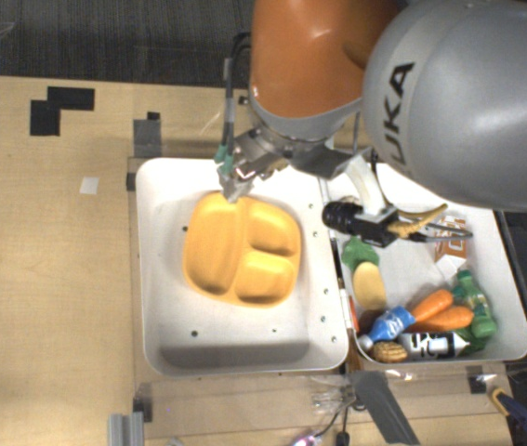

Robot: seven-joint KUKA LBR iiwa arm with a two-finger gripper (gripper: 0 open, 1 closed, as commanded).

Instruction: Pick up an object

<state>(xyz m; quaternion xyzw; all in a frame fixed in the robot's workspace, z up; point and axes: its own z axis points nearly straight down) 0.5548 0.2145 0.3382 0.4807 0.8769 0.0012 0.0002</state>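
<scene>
The left bin (pixel 156 277) is lying beneath the gripper. In it, a yellow divided plate (pixel 242 249) is sitting just under the tool and spreading down and to its right. The gripper (pixel 230 190) is hanging over the plate's upper left edge, its tip appearing to touch the rim, though I cannot tell whether it is released or clenched. Well off to the tool's right, the right bin (pixel 516 319) is holding a yellow-and-green piece (pixel 367 275), a blue-and-white item (pixel 391 324) and two orange carrots (pixel 441 310), all lying apart from the gripper.
</scene>
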